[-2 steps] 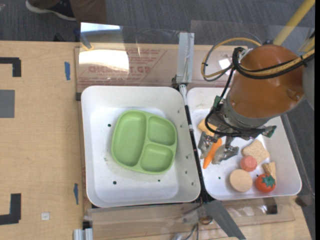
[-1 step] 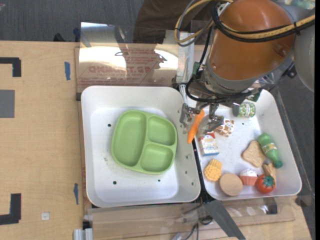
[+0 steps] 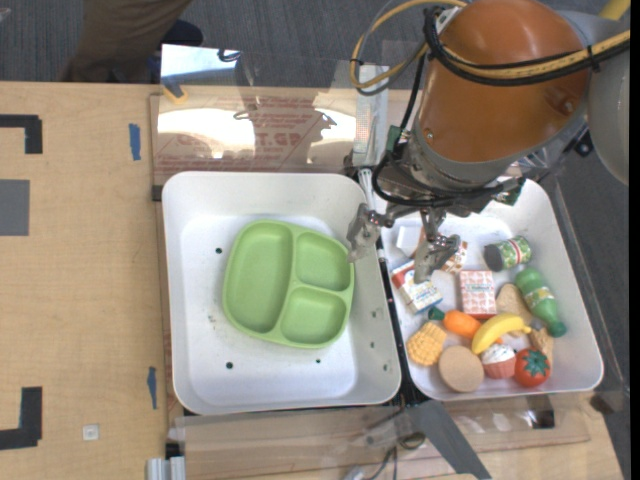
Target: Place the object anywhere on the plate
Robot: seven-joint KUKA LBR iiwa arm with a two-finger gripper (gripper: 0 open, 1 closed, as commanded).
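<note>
Two white bins sit side by side. The left bin [image 3: 190,358] holds a green divided plate [image 3: 288,284], nothing on it. The right bin [image 3: 578,338] holds a cluster of toy food: banana [image 3: 497,330], orange [image 3: 461,323], tomato [image 3: 531,367], corn [image 3: 427,344], green bottle [image 3: 540,301], small cartons. The gripper [image 3: 400,243] hangs low over the divide between the bins, fingers spread, nothing between them; one finger is near the plate's right rim, the other over the cartons.
</note>
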